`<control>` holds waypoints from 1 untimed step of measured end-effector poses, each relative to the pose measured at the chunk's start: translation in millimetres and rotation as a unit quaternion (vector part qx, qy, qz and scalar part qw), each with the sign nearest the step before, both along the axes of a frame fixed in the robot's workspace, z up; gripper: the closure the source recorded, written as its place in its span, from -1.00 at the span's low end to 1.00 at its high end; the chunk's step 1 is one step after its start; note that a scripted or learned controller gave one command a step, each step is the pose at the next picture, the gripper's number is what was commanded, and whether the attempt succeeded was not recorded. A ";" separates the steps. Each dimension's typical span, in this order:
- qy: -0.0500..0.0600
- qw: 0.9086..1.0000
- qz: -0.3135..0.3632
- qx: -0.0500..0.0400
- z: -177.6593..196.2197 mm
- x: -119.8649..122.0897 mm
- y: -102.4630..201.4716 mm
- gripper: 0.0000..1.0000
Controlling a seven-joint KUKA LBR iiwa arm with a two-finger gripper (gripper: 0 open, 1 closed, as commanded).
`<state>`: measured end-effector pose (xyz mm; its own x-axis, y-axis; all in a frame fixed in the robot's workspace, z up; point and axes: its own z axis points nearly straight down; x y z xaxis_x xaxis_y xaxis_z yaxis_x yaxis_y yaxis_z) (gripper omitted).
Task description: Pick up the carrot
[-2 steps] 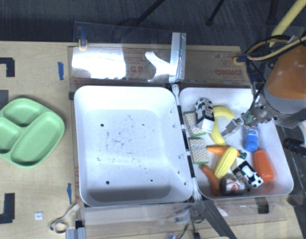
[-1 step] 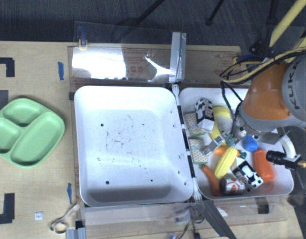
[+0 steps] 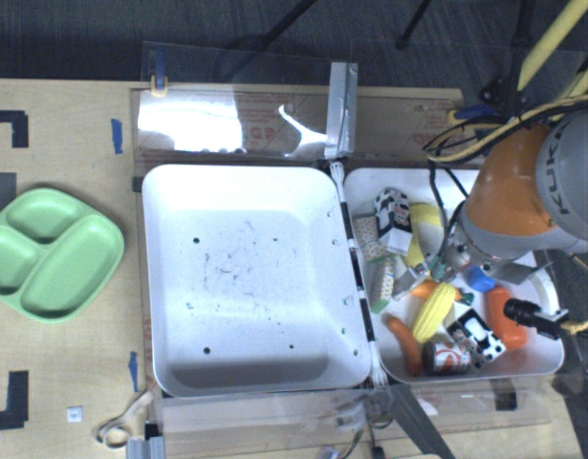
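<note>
The carrot (image 3: 401, 338) is a slim orange stick lying at a slant near the front left corner of the right bin (image 3: 547, 360). It lies just left of a yellow corn cob (image 3: 434, 312) and a small can (image 3: 445, 357). My gripper (image 3: 445, 264) hangs low over the middle of the right bin, under the grey wrist and the orange band (image 3: 509, 194). It is above and to the right of the carrot, close to the corn cob's upper end. The wrist hides much of the gripper.
The right bin is crowded: a black-and-white toy (image 3: 393, 208), a yellow item (image 3: 424, 228), a blue piece (image 3: 480, 279), an orange-red toy (image 3: 509, 316) and packets by its left wall. The left bin (image 3: 246, 371) sits beside it. A green divided plate (image 3: 50, 253) lies at far left.
</note>
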<state>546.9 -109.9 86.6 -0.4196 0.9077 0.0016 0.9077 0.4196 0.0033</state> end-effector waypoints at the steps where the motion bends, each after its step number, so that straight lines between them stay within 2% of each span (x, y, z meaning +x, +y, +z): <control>1: -0.002 0.999 -0.033 -0.001 0.2 -18.4 4.6 -1.00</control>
<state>528.6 -105.3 86.8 -0.3582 0.9336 -0.0021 0.9336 0.3582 0.0069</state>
